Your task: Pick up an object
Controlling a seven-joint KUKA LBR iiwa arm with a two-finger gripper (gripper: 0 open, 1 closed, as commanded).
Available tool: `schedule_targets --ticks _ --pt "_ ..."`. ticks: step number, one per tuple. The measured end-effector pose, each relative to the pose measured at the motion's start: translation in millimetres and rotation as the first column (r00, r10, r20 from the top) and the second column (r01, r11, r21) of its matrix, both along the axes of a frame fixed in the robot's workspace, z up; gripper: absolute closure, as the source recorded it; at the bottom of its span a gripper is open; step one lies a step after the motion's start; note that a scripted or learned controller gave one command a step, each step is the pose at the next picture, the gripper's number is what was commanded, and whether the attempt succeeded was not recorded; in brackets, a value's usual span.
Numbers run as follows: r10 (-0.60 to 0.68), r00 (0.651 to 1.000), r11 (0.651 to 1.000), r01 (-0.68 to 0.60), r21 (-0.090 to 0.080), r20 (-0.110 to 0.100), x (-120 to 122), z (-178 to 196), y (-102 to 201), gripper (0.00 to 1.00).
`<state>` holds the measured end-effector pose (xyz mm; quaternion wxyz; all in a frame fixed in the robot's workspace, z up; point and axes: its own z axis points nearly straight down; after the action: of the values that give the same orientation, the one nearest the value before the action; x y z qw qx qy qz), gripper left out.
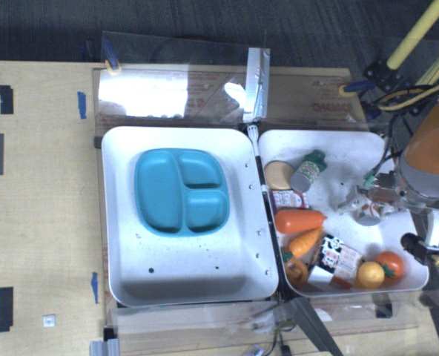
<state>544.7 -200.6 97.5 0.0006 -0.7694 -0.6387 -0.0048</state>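
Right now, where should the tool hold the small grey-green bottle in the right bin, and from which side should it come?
Probably across the grey body of the bottle, coming from above. It lies tilted on its side, green cap toward the bin's back wall, so the long sides face up. The fingers should close across its width; the round beige thing lies close on its left, so that side is tight.

Arm at right, end effector lowered
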Motion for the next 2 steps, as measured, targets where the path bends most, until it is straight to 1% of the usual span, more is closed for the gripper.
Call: schedule_targets --ticks 1,2 --pt "-0.008 1.000 1.000 0.008 -0.007 -0.005 -3 7 -6 1.00" --pt "-0.072 0.997 0.997 0.072 -0.007 0.001 5 -6 -5 1.00"
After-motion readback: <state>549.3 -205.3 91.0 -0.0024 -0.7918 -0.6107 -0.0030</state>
